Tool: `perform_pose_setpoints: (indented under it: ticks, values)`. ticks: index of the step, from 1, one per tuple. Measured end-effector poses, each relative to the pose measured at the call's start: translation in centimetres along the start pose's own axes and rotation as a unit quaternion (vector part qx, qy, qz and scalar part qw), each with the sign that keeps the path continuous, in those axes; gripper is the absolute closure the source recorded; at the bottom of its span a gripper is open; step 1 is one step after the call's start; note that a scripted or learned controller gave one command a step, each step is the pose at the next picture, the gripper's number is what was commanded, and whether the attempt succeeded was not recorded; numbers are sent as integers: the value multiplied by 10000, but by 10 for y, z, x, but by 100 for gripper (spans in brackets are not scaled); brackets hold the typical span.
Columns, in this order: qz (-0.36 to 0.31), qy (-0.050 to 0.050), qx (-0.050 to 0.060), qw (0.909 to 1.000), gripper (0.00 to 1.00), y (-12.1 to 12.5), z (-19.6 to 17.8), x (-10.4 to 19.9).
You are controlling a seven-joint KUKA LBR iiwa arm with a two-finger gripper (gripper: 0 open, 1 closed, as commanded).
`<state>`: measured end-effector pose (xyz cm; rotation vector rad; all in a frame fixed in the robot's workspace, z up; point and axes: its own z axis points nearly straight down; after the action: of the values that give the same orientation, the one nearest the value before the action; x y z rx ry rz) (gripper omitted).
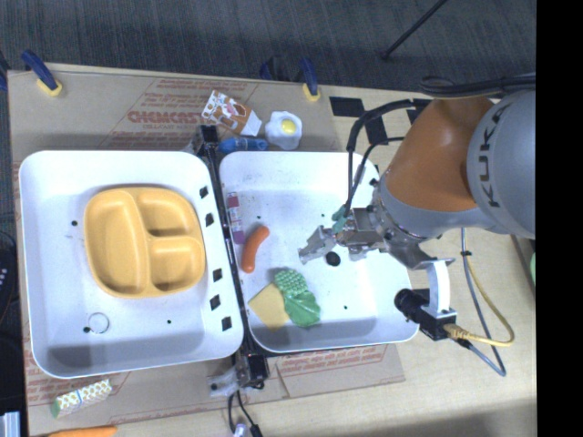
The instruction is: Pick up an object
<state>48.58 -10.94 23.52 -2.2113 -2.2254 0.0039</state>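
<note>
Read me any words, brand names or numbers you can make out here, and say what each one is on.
"KUKA": on the grey arm, running sideways.
Red print on the cardboard sheet behind the bins: too blurred to read.
Small printed packet on that cardboard: too small to read.

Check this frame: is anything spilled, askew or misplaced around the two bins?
Nothing spilled. Some items lie outside the bins: a fried-egg toy and snack packet behind the right bin, and a wrapper in front of the left bin.
</note>
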Motion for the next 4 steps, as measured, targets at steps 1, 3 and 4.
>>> perform_pose_setpoints:
  ticks: [1, 3, 4]
  values:
    - [-400, -1, -3, 9992, 0, 18, 144, 17]
    - [240, -9, -9, 9997, 0, 92, 143, 12]
    - [1407, -2, -10, 9900, 0, 136, 143, 16]
